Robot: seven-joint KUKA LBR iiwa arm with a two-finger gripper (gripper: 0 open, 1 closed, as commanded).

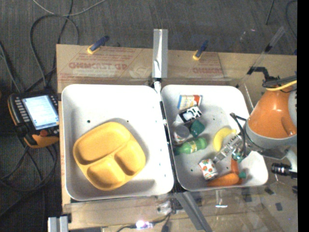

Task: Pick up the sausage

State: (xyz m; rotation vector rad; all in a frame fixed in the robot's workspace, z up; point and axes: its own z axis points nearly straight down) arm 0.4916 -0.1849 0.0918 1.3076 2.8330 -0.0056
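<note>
While the arm (273, 117) reaches in from the right, its gripper (229, 150) sits low over the right bin (251, 108), toward the near right part. Whether the gripper is wide, narrow or holding anything: cannot tell, too small and blurred.

The sausage (225, 180), orange-red and elongated, lies flat along the near wall of the right bin, just below the gripper. A redder stub (234, 165) stands between the two; unclear if it's a separate thing.

A small white carton with red dots (206, 169) lies just left of the sausage. A banana (221, 137) is beside the gripper on its far left side. Further left are a green bottle (190, 146), grey cup (179, 133), teal piece (197, 126), black-white box (190, 114) and a can (189, 101) near the far wall.

The left bin (72, 100) holds a yellow divided plate (109, 154).
</note>
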